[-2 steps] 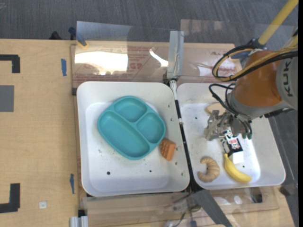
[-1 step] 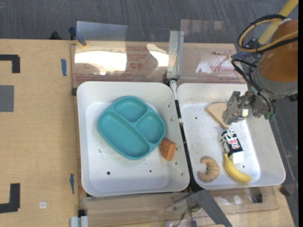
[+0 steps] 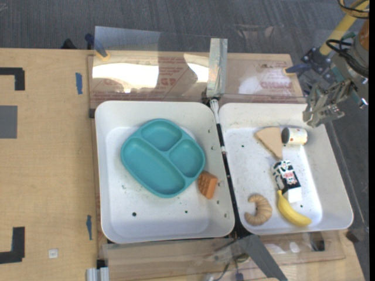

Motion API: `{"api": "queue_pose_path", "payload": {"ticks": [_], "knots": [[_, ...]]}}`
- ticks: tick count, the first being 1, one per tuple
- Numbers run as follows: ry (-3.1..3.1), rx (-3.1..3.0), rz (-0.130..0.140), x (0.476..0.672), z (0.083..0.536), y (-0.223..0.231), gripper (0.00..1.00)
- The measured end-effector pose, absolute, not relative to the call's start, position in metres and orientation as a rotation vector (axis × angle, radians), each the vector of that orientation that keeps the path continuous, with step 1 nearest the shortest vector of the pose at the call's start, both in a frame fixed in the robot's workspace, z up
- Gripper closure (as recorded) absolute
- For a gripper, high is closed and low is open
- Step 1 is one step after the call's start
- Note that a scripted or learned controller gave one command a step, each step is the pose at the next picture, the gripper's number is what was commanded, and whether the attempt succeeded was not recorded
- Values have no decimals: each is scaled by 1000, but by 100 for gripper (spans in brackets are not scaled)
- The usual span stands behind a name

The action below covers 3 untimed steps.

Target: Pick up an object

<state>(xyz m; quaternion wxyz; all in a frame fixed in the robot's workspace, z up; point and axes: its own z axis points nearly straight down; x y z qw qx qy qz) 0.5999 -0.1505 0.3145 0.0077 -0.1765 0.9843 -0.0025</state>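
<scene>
The hand [image 3: 319,107], its finger state impossible to tell, hangs over the right bin's [image 3: 343,183] far right rim, with the small white cylinder [image 3: 294,136] nearest, just down-left of it inside the bin, long axis running left to right.

Arm [image 3: 357,16] cut off by right edge; gripper [image 3: 321,111] blurred.

Grey carpet [image 3: 176,4] is seen beyond a wooden bench [image 3: 41,157] marked with black tape [image 3: 14,78] and blue tape [image 3: 78,82]. Glare is reflected off a clear sheet [image 3: 152,63] behind the bins.
</scene>
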Motion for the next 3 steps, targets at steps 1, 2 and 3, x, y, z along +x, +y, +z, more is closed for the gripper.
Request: {"api": "queue_pose_path", "payload": {"ticks": [1, 2, 3], "knots": [[2963, -1007, -8, 632, 366, -200, 100], [3044, -739, -9, 534, 417, -225, 100], [3117, -269, -8, 515, 489, -223, 100]]}}
